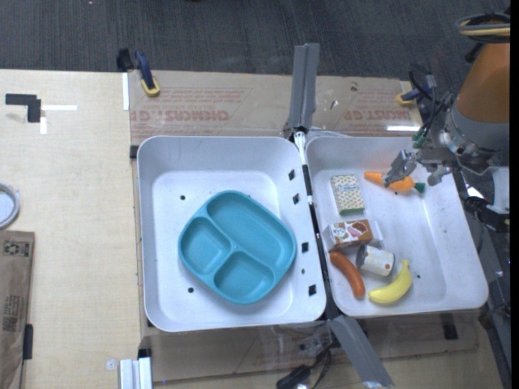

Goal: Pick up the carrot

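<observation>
Small orange carrot (pixel 388 181) with a green tip, lying in the upper part of the right white bin (pixel 454 286), near its far wall. Directly over the carrot's right end, the pincer (pixel 403 171), reaching in from the right on a grey arm (pixel 470 140) with an orange band; impossible to tell whether its fingers are spread or closed, or whether touching the carrot. Left of the carrot, a patterned green and white box (pixel 347 193). Below that, a small red and white carton (pixel 351 232), then a red sausage (pixel 348 271) set at a slant, a white cylinder-shaped item (pixel 376 260) just beside it, and a yellow banana (pixel 392 284) near the bin's front edge. Left white bin (pixel 154 241) touching the right one along a shared middle edge, holding a blue divided plate (pixel 236 247) with three compartments. Both bins on brown cardboard (pixel 219 104) laid on a pale wooden desk (pixel 65 241). Blue and yellow clamp (pixel 144 72) at the cardboard's far left corner, another clamp (pixel 412 94) at the far right. Roll of tape (pixel 6 207) at the desk's left edge.
</observation>
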Robot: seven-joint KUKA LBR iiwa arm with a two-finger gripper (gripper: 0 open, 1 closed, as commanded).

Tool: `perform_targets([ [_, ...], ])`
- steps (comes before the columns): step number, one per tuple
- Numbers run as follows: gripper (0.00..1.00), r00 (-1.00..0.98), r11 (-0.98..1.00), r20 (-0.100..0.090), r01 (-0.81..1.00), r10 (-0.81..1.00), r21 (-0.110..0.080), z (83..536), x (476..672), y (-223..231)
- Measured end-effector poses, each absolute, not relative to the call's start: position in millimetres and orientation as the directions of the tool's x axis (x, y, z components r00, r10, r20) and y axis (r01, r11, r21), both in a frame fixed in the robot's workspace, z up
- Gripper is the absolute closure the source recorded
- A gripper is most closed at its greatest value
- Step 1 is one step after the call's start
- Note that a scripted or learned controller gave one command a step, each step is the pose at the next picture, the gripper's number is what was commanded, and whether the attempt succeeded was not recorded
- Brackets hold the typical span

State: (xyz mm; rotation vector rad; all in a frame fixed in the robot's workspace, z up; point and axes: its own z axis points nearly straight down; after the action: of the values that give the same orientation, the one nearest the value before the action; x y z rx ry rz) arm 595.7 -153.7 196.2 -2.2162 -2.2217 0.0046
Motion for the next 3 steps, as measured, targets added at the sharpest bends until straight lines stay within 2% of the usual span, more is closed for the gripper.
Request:
perform_targets([
  [1, 0.0, 0.027, -0.027, -0.001, 1.0, 1.0, 0.006, 95.8, 616.7, -147.9],
  [2, 1.0, 0.027, -0.027, -0.002, 1.0, 1.0, 0.005, 103.2, 617.1, -147.7],
  [3, 1.0, -0.209, 0.209, -0.001, 0.978, 0.978, -0.002, 213.5, 590.7, -50.1],
])
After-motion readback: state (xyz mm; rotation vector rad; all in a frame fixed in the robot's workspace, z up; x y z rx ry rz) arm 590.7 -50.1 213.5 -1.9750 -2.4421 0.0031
